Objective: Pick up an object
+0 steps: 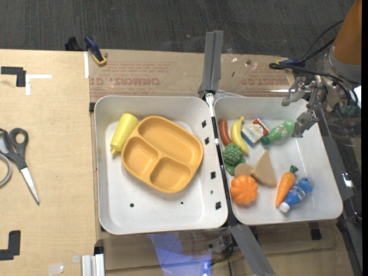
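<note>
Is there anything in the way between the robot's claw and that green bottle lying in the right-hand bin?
Nothing visible stands between them. The gripper hangs at the upper right of the right bin, right beside the cap end of the green bottle. The other toys, such as the carton and banana, lie on the bottle's far side.

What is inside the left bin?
In the left bin lie an orange divided plate and a yellow bottle touching its edge. Whatever lies beneath the plate is covered.

two white bins (115, 211), one divided plate (162, 153), one scissors (20, 160), two bottles (280, 132)
</note>
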You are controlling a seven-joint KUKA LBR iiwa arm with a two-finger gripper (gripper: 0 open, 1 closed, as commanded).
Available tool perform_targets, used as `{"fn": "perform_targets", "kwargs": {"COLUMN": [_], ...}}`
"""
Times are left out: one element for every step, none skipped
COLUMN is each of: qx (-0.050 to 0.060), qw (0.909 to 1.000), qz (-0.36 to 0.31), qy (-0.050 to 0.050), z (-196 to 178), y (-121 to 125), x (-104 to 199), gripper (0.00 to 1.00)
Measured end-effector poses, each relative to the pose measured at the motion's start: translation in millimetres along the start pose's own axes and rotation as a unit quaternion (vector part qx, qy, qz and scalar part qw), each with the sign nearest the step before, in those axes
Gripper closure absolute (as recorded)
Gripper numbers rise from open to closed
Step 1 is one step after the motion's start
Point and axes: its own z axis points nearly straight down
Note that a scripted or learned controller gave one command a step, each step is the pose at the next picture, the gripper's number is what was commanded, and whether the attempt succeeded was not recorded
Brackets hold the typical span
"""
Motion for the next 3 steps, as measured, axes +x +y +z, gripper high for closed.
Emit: {"fn": "perform_targets", "kwargs": {"qx": [0.0,0.0,0.0], "qw": [0.9978,1.0,0.9999], "qz": [-0.067,-0.004,-0.01], "qy": [0.0,-0.004,-0.003], "z": [130,146,147], "y": [-25,30,70], "x": [50,5,36], "gripper": [0.0,0.0,0.0]}}
